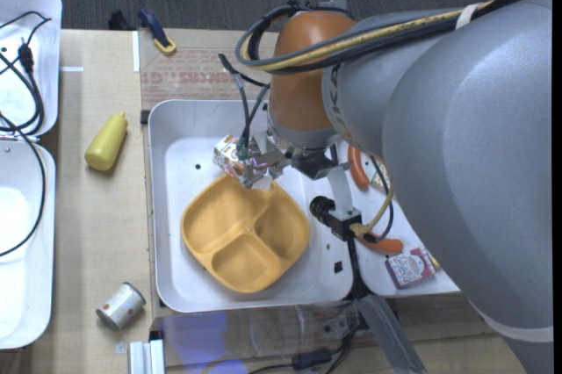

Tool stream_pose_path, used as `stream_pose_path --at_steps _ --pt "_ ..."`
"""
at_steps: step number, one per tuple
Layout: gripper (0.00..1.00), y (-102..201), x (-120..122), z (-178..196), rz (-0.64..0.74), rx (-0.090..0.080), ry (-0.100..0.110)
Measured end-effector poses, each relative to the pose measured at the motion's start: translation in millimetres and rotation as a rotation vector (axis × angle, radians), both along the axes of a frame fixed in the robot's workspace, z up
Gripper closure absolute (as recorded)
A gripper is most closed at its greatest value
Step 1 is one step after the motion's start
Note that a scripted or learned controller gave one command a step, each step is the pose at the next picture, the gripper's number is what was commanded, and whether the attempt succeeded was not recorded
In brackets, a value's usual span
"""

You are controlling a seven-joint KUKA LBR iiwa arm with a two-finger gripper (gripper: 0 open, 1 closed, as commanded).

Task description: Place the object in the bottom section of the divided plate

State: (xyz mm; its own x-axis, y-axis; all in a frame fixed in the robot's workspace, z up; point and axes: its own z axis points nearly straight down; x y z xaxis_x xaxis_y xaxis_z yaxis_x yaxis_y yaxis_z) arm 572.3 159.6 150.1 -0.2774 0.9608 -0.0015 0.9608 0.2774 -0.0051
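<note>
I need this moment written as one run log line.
gripper: above divided plate top edge | crumpled wrapper-like object: at gripper | bottom section: nothing placed

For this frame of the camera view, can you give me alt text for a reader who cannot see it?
A grey arm with an orange band reaches into a white bin, its gripper at a small crinkled packet just above the upper edge of a yellow divided plate. On the bench outside the bin lie a yellow squeeze bottle and a small can.
</note>
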Motion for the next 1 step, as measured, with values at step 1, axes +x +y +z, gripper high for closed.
stream_pose_path --at_steps 1 --pt "0.0 -0.1 0.1 0.0 0.0 0.0 0.0"
